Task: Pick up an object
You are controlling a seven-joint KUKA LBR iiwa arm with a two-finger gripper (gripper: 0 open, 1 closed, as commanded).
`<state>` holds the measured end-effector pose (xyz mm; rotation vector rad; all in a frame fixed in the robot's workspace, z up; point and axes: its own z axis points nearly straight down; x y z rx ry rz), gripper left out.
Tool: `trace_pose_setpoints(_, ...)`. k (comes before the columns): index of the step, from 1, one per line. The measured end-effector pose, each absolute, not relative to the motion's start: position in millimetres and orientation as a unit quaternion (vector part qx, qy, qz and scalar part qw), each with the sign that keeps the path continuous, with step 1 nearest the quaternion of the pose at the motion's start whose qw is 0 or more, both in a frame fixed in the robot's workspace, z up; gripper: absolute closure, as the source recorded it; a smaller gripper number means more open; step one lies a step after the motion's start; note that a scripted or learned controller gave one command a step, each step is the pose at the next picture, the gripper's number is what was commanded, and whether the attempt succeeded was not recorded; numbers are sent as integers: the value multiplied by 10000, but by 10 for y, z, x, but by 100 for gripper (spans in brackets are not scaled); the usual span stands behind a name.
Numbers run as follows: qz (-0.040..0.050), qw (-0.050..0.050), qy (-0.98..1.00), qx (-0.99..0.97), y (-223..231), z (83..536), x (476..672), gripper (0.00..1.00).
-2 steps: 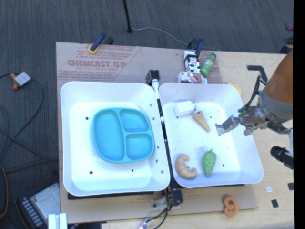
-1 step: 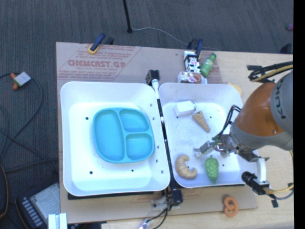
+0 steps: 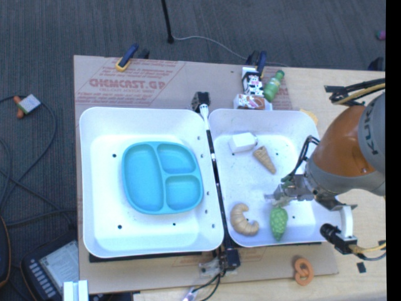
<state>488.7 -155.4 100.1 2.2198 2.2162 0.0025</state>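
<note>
Your gripper (image 3: 283, 193) hangs just above the green toy (image 3: 278, 222) near the right bin's (image 3: 220, 174) front wall; jaw state unclear.

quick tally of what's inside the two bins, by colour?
Blue: 1, the divided plate in the left bin
White: 1, the block in the right bin
Tan: 2, the cone and the croissant, both in the right bin
Green: 1, the bumpy green piece in the right bin, just below the gripper
Total: 5
</note>
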Motion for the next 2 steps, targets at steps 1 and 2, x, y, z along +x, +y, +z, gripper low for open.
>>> trace_pose_setpoints(1,3,1,7077,7065,-1058,1499,5394,100)
trace_pose_setpoints(2,-3,-5,7077,7065,-423,1841,4835,100)
